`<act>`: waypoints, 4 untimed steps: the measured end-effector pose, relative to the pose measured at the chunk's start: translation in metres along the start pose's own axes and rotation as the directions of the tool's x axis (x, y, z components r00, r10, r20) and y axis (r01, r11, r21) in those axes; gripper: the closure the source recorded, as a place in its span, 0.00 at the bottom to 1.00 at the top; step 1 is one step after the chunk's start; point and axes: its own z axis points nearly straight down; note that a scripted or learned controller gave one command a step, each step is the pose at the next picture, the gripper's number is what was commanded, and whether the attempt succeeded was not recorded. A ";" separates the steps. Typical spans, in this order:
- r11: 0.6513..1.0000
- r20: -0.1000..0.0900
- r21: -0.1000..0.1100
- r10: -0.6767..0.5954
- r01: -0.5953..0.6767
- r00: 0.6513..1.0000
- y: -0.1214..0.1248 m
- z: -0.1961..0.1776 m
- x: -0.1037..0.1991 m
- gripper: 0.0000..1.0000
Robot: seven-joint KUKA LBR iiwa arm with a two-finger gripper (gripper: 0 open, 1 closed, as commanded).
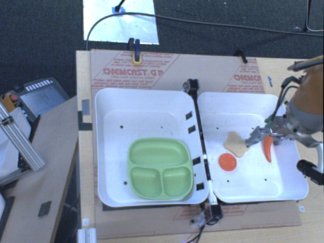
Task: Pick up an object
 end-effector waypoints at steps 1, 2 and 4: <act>1.000 0.002 -0.011 -0.003 0.003 1.000 0.003 -0.006 0.000 0.00; 1.000 0.001 -0.007 -0.001 0.001 1.000 -0.002 0.054 0.006 0.00; 1.000 0.002 -0.017 -0.002 0.002 1.000 0.001 0.091 0.006 1.00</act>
